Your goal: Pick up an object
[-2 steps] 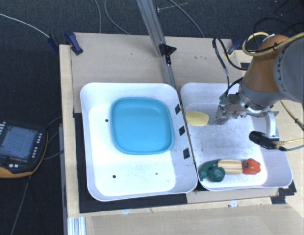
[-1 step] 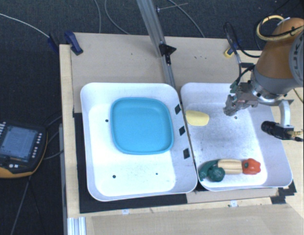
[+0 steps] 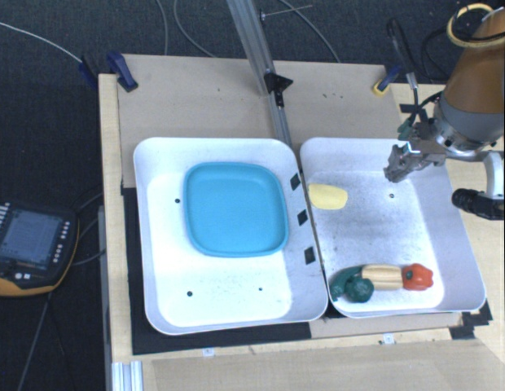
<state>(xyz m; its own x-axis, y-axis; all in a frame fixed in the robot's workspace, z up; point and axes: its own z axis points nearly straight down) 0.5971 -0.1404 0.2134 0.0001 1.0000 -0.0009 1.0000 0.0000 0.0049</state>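
Worktop front: a pale wooden worktop (image 3: pixel 195 96) carries two shallow white bins side by side over a black mat; its near edge is cut off by the frame.
Right white bin, near end (image 3: pixel 448 218): three small things lie in a row against the near wall, touching one another: a dark green rounded lump (image 3: pixel 353 287), a tan wooden cylinder (image 3: pixel 383 277) and a red rounded piece (image 3: pixel 417 277).
Left white bin (image 3: pixel 155 218): a light blue square plastic plate (image 3: pixel 235 208) lies flat in its middle.
Right bin, far part: a pale yellow soft oval object (image 3: pixel 327 196) lies near the dividing wall, well apart from the near row.
Pincer (image 3: pixel 397 168): dark, over the far right part of the right bin; small and blurred, so I cannot tell how its jaws stand.
Room: dark carpet with loose cables; a handheld control pendant with a screen (image 3: pixel 28 247) lies at the left, and no writing on it can be read.
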